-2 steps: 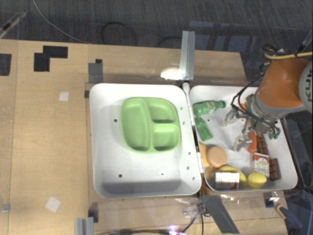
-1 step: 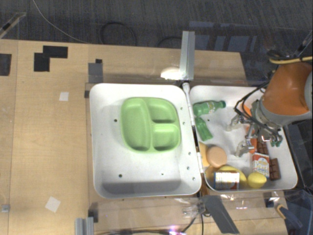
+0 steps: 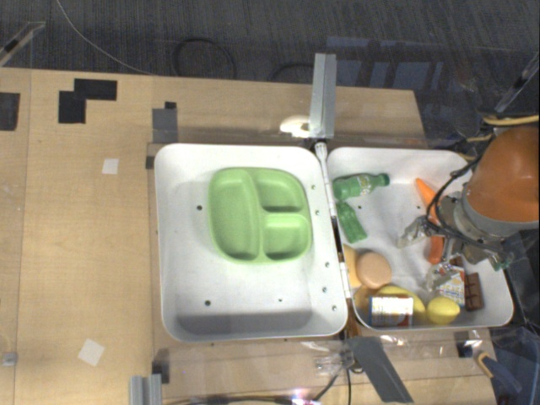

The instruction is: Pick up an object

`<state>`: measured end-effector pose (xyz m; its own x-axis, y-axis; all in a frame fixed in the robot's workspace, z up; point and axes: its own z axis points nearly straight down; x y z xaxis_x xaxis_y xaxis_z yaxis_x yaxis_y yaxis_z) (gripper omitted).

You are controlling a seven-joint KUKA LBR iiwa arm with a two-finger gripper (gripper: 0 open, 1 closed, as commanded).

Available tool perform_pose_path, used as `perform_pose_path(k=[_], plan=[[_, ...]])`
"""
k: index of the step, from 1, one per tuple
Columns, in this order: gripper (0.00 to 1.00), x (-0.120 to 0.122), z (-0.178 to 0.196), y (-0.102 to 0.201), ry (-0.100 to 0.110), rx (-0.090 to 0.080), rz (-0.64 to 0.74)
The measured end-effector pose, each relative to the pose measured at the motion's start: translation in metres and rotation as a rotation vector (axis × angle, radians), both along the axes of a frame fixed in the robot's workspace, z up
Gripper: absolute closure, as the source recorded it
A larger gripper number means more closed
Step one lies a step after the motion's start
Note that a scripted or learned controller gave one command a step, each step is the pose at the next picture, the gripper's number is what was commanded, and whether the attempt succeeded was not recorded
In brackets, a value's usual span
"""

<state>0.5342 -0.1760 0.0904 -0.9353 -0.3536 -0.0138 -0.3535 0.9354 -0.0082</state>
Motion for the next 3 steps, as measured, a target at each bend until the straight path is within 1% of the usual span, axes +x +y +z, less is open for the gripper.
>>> perform_pose_path(k=[1, 2, 3], plan=[[0.0, -0.019, 0.0, -0.004, -0.004, -0.001, 0.048], [0.0, 0.051, -0.001, 0.041, -0.001, 0.001, 0.139], [0.0, 0.052, -0.001, 0.034, 0.002, 0.002, 0.002]])
